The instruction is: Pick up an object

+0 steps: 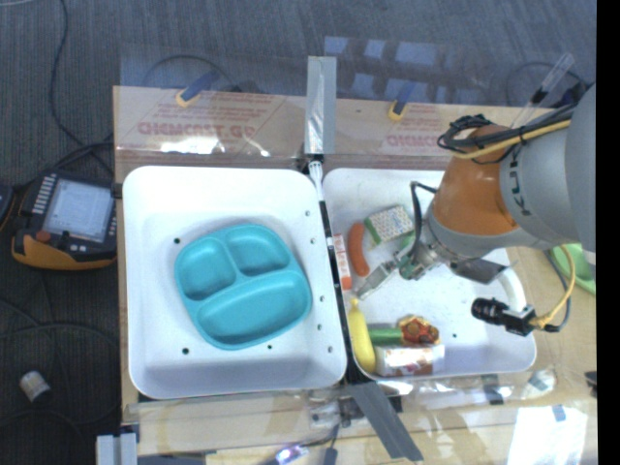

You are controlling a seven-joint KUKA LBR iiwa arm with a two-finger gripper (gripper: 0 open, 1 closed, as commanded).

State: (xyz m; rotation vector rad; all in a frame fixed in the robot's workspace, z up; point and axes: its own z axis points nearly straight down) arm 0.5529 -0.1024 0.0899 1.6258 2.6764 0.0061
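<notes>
While the left bin [145, 211] holds a single turquoise divided plate [242, 284] lying flat across its middle, the right bin [504, 352] carries the clutter. Along its left wall lies a banana [360, 337], and above it an orange-red sausage-shaped piece [357, 246] lies lengthwise. Near the top of that bin sits a small green-and-white box [389, 224]. Toward the front edge a white packet [409, 359] lies with a red-and-yellow item [418, 331] on top of it and a green piece [384, 334] just beside the banana.

From the right, the grey arm with its orange band [475, 197] reaches over the right bin, and the gripper [399, 269] hangs low near the bin's centre, close to the sausage-shaped piece and the box; whether it is parted or closed cannot be told, and nothing is visibly held. A black cable plug [499, 313] dangles over the bin's right part.

Outside the bins, a handheld control pendant [63, 221] rests on the floor to the left.
</notes>
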